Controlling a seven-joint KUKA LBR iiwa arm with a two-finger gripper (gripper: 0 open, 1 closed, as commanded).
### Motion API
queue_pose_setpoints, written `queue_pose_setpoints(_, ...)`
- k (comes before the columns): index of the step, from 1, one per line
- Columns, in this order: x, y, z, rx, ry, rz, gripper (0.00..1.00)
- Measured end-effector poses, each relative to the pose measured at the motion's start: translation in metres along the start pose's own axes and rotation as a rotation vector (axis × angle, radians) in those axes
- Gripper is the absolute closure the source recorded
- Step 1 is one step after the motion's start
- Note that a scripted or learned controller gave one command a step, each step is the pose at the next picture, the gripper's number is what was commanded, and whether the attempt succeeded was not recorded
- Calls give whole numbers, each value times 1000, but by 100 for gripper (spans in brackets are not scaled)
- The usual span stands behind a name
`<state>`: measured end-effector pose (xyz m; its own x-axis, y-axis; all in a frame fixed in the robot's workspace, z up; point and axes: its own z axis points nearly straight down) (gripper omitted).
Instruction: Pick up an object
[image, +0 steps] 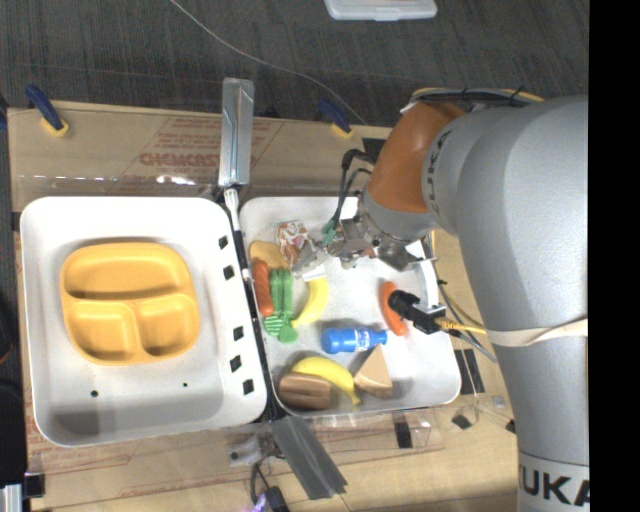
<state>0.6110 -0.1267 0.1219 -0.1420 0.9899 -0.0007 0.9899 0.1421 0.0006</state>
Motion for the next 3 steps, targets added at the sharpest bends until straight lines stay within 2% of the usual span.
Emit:
queue_pose_setpoints(1,25,12,-113,-9,-1,-5,0)
queue_pose_setpoints(2,-6,-11,-12,11,3,74,0)
queue_pose_setpoints(3,-17,-37,31,4,2,33,0)
